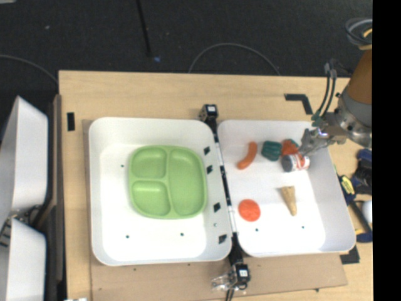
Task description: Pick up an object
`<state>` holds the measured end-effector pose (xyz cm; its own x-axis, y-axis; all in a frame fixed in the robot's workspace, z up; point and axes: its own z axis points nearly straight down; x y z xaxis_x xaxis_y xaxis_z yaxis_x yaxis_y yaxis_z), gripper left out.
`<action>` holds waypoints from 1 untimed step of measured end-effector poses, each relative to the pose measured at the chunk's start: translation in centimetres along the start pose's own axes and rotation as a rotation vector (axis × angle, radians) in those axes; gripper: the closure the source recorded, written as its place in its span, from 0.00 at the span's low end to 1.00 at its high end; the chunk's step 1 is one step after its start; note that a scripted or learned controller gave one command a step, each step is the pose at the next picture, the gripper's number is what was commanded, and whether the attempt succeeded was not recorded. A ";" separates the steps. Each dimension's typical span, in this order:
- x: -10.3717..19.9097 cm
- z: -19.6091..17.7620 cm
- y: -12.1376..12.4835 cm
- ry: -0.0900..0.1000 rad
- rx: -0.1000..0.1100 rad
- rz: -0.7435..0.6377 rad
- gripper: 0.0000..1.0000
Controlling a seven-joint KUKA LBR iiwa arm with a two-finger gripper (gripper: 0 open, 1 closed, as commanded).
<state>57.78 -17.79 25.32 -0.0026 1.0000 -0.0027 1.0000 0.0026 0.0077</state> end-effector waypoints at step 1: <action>-0.1 -3.2 0.1 0.001 0.003 -0.001 1.00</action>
